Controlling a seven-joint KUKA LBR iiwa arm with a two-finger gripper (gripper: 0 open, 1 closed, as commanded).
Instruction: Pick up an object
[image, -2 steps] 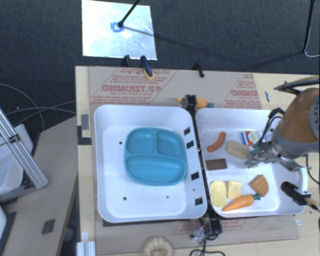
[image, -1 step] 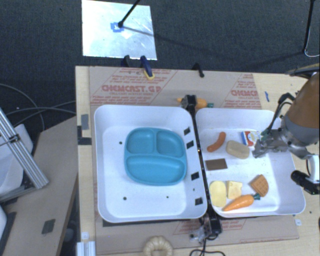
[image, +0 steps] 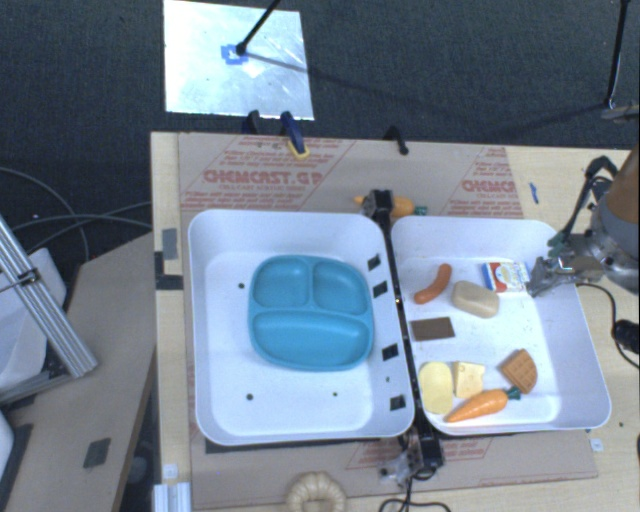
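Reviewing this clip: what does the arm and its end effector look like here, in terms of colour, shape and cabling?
At the view's right edge, the arm is grey and rounded, with an orange patch near the top. Dark cables loop beside it. The end effector is a small grey metal piece with angular parts, seen above the right bin. Finer markings are too small to tell.

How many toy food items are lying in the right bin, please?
7: sausage, bread roll, carton by the gripper, brown slab, waffle, potato and cheese, carrot.
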